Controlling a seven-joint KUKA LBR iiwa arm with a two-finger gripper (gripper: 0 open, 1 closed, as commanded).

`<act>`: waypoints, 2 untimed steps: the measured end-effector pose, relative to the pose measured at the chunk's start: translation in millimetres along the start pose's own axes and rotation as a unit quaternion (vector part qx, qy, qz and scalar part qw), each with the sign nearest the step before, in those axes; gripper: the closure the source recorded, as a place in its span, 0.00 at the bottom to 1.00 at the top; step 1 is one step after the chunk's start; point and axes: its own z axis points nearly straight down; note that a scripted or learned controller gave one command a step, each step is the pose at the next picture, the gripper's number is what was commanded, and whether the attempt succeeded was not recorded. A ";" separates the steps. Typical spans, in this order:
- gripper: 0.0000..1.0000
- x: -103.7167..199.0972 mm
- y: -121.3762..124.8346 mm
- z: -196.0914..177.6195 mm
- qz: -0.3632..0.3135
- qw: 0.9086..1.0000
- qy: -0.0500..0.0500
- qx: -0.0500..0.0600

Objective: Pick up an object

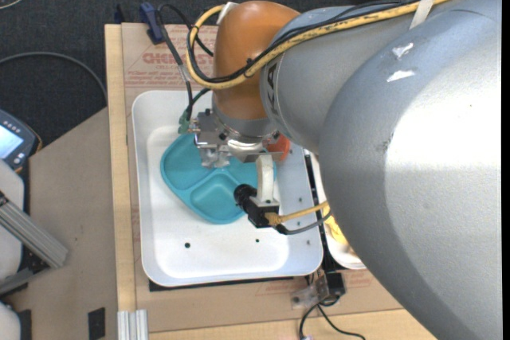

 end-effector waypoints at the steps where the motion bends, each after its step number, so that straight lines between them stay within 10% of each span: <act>1: 1.00 -12.1 32.6 -147.8 0.005 1.000 0.001 -0.013; 2: 1.00 19.3 -31.7 -91.9 0.003 1.000 -0.002 0.002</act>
